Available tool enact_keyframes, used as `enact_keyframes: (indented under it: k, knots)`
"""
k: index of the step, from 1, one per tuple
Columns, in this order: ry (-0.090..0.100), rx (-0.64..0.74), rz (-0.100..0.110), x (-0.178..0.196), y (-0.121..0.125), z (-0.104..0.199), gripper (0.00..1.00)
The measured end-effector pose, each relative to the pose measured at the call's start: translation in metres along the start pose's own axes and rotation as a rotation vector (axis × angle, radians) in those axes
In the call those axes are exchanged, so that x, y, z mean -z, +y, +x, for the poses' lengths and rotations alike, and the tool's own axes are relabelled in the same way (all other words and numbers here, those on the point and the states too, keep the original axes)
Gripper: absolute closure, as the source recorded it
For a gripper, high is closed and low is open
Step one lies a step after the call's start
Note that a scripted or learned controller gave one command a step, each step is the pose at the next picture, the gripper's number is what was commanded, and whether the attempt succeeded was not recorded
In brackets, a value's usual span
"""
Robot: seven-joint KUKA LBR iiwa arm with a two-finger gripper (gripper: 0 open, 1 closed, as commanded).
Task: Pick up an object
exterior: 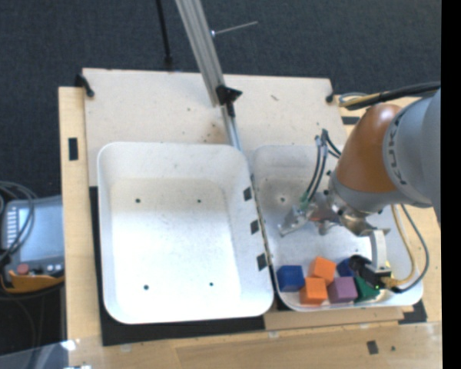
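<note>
Nearest the camera, along the front wall of the right bin (292, 164), sits a tight cluster of small blocks: a blue block (290, 277), two orange blocks (323, 267) (314, 290), a purple block (343, 289) and a green piece (366, 290) partly tucked under dark hardware at the bin's right corner. They look like small, rigid toy cubes, probably light and hard-faced with flat sides, so a pinch across two opposite faces should hold; I would judge smooth faces a little slippery if caught on an edge. The blue block stands at the left end with free room beside it, which makes it the easiest to straddle, while the purple and lower orange ones touch each other and leave little gap for a finger. Just behind the cluster, the tool (296, 220) hangs over the bare middle of the same bin, apart from the blocks; its state I cannot tell from this slant. The bin floor is shallow, white and lightly speckled, with low curved walls. The left bin (177, 229) lies alongside. Both rest on a pale wooden worktop (154, 102), beyond which a slanted metal rail (201, 37) rises over dark carpet (330, 21).
</note>
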State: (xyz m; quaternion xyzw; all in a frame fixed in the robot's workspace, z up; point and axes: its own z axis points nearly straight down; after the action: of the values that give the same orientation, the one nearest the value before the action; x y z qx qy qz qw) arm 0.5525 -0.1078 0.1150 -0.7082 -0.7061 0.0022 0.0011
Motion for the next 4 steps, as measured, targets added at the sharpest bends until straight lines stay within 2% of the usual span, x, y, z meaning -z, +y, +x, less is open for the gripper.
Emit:
enact_keyframes:
  k: [1, 2, 3, 4]
  knots:
    - [0.002, -0.007, -0.010, 0.014, 0.002, 0.000, 1.00]
    - [0.000, 0.003, -0.013, 0.078, 0.004, -0.003, 1.00]
    - [0.001, 0.007, -0.012, 0.125, 0.005, 0.003, 1.00]
    - [0.002, 0.009, -0.008, 0.144, 0.006, 0.003, 1.00]
